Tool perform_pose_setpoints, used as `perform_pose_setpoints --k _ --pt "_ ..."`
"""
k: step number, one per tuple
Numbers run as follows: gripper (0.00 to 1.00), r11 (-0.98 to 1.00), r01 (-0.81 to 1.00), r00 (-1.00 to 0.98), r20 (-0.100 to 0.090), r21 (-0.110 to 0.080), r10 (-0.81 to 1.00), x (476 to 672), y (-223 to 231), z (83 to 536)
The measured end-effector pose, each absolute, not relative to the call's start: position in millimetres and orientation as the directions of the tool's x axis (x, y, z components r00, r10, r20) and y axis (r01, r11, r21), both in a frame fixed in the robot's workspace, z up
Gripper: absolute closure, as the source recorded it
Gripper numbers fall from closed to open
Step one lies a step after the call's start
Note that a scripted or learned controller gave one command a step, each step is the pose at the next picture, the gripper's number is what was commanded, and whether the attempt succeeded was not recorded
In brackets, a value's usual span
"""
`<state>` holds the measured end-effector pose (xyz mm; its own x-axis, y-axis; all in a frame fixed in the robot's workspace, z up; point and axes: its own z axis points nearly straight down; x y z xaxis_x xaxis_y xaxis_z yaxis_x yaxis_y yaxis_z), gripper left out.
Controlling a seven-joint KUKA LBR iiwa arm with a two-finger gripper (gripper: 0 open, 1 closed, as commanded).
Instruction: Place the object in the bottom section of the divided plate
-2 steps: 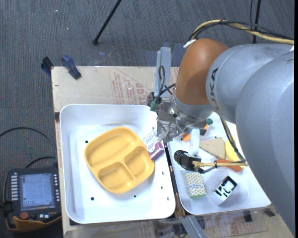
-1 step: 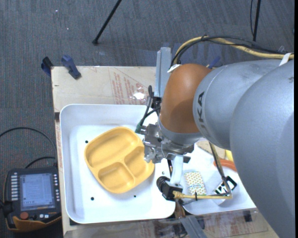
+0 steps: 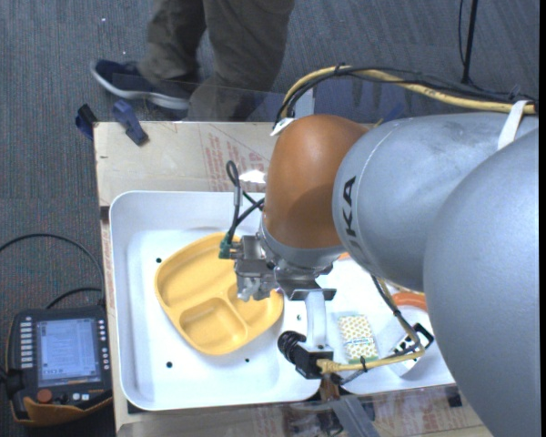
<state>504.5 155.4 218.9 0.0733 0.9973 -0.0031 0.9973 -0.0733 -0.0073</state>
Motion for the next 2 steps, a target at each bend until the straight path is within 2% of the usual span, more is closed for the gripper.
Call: perform_pose_setpoints --k 1,2 --pt "1.0 -0.125 0.992 0.125 -0.004 -0.007 0.992 514.2 198.9 247.8" --pt "0.0 -0.124 0.992 0.124 -0.005 -0.007 0.992 514.1 199.1 247.7"
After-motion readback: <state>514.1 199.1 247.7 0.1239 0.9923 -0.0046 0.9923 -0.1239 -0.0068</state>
